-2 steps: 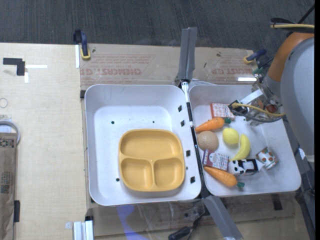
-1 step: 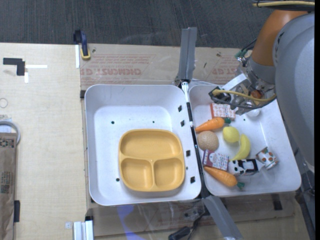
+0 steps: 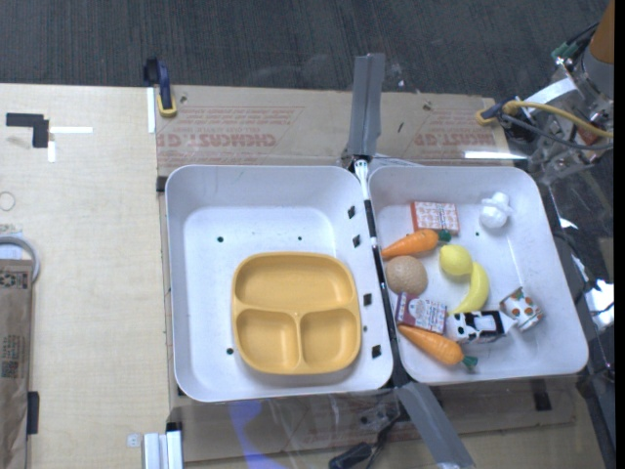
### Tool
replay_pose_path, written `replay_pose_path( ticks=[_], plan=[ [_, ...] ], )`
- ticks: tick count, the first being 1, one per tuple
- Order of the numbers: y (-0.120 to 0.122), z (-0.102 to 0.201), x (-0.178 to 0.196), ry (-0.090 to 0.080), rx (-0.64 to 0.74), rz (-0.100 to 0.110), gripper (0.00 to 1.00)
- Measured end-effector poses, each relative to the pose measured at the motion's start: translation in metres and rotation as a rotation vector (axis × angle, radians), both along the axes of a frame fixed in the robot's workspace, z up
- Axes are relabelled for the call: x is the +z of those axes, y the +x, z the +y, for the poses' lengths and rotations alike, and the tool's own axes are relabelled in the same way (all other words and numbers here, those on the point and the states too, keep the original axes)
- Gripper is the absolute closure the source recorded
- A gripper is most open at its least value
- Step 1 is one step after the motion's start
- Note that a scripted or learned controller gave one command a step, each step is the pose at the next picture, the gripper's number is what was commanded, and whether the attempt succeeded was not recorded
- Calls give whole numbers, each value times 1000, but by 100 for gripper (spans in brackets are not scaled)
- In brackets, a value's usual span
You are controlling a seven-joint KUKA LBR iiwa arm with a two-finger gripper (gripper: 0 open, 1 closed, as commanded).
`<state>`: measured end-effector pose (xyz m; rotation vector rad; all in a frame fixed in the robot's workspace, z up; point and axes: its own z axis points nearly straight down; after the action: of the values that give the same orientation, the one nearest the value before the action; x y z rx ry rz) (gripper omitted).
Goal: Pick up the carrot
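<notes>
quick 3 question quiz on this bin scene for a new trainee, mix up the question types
1. True or false: the yellow divided plate lies in the left bin.
2. How many carrots lie in the right bin?
3. Beside the lemon lies: A) banana B) spoon C) cup

Key: 1 true; 2 two, the upper carrot and the lower carrot; 3 A.

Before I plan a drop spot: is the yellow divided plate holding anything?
Empty. The yellow divided plate in the left bin shows three bare compartments.
</notes>
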<state>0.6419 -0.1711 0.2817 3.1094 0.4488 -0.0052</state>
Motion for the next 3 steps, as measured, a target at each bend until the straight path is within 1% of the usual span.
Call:
replay_pose_path(
  ticks=[1, 2, 3],
  plan=[
    [-23, 0, -64, 1, 71, 2, 100],
    [-38, 2, -104, 1, -19, 3, 100],
    [7, 79, -77, 1, -86, -1, 100]
  ],
)
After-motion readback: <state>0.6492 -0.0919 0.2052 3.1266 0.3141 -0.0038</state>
